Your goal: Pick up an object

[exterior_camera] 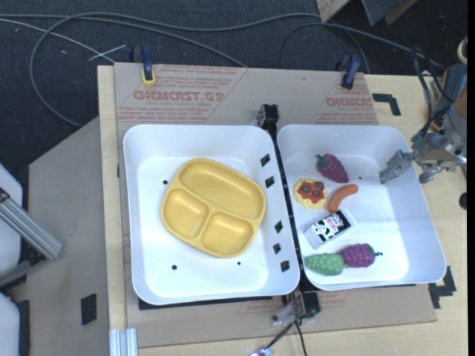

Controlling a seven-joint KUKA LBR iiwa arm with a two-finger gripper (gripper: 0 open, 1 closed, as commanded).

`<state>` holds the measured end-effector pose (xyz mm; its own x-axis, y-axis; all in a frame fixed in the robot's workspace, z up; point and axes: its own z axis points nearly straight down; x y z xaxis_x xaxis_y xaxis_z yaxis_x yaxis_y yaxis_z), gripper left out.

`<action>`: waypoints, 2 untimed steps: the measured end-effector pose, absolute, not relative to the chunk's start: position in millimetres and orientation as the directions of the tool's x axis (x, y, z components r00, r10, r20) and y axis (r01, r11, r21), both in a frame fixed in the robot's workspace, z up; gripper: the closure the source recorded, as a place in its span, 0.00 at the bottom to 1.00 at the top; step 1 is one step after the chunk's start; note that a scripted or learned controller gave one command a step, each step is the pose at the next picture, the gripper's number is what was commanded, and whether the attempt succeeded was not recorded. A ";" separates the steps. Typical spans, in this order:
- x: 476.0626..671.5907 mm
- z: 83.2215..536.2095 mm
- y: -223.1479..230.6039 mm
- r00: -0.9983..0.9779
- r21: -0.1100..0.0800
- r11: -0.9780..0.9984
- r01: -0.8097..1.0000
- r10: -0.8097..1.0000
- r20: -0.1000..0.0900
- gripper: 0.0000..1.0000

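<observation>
**A:** Lowest in the frame, what did you have in the right bin [438, 258]?

**B:** You had the green grapes [324, 263] touching the purple grapes [358, 255] along the bottom edge. Just above them lay the small black-and-white carton [328, 228], tilted.

**A:** And further up?

**B:** The round pizza toy [310, 192] sat beside the orange sausage [343, 196], near the divider, with a second purple grape bunch [332, 167] above them both. In the left bin [141, 199], the yellow divided plate [213, 207] lay on its own, middle of the frame.

**A:** Where was your gripper [395, 167]?

**B:** At the right edge, over the right bin's upper right corner, well apart from every toy. One grey finger showed, pointing left and down; whether the fingers were open or closed I couldn't tell. Nothing was visible between them.

**A:** So which step were you on?

**B:** By my reckoning, the approach: nothing was picked yet. Your next move called for shifting left toward a chosen toy, probably the sausage or the upper grapes as nearest, then lining the fingers across it before descending.
</observation>
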<state>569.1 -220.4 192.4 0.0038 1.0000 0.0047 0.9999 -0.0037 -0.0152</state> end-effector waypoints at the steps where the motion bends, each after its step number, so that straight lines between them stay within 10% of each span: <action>1: 572.7 200.9 -219.7 0.000 -0.001 0.000 1.000 1.000 0.001 0.00; 2: 581.8 145.4 -222.5 -0.001 -0.004 0.001 1.000 1.000 0.002 0.00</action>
